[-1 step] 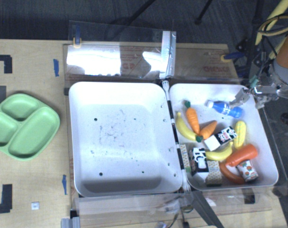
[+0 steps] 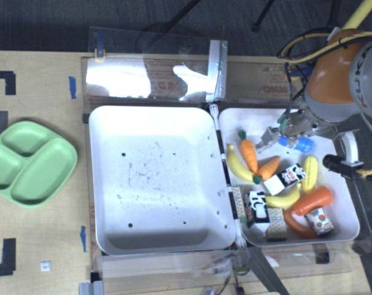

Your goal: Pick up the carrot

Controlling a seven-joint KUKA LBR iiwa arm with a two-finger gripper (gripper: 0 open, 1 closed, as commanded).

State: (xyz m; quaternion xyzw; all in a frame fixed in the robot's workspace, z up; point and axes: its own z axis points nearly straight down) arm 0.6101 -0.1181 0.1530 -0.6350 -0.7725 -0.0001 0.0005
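Two small orange carrots lie in the right bin [image 2: 348, 165]. One carrot [image 2: 249, 154] points its green top toward the back, and a second carrot [image 2: 267, 167] lies slanted just right of it. My gripper [image 2: 273, 134] hangs over the back of that bin, a little right of and behind the first carrot, with nothing visibly held. The grey arm with its orange band [image 2: 334, 75] reaches in from the upper right.
Around the carrots in the right bin lie two bananas [image 2: 235, 163], a blue object [image 2: 300, 144], a larger orange-red vegetable [image 2: 311, 201] and several small boxes. The left bin [image 2: 155, 177] adjoins it. A green divided plate [image 2: 29, 163] rests on the bench at far left.
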